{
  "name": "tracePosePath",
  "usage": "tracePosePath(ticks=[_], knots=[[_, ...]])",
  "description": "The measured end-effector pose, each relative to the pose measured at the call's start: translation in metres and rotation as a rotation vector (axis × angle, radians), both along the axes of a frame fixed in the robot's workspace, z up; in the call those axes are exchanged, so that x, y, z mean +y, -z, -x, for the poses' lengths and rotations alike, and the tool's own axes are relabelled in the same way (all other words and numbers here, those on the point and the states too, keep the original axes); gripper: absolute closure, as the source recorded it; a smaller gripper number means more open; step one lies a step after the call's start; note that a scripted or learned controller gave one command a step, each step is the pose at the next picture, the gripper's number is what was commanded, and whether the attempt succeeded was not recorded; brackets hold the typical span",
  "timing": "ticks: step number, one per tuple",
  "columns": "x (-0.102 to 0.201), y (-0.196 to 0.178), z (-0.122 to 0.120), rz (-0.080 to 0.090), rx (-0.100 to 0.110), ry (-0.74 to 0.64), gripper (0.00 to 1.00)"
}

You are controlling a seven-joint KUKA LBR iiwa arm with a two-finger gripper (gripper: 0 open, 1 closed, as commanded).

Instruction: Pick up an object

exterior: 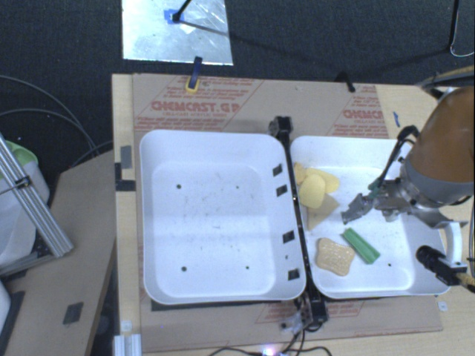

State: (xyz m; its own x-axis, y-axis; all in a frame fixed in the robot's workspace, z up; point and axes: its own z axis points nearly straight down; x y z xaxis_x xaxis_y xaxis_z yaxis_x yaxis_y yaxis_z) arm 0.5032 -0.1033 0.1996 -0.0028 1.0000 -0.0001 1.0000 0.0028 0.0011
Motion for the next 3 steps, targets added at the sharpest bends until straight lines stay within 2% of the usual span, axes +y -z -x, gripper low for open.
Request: tracePosePath(ticks=[1, 2, 3], knots=[[-0.022, 0.121, -0.043, 0.001, 0.0, 0.002, 0.0], [0.078, 0.01, 0.017, -0.005, -0.005, -0.011, 0.0], [0.072, 0.004, 0.015, -0.001, -0.004, 0.0, 1.0]])
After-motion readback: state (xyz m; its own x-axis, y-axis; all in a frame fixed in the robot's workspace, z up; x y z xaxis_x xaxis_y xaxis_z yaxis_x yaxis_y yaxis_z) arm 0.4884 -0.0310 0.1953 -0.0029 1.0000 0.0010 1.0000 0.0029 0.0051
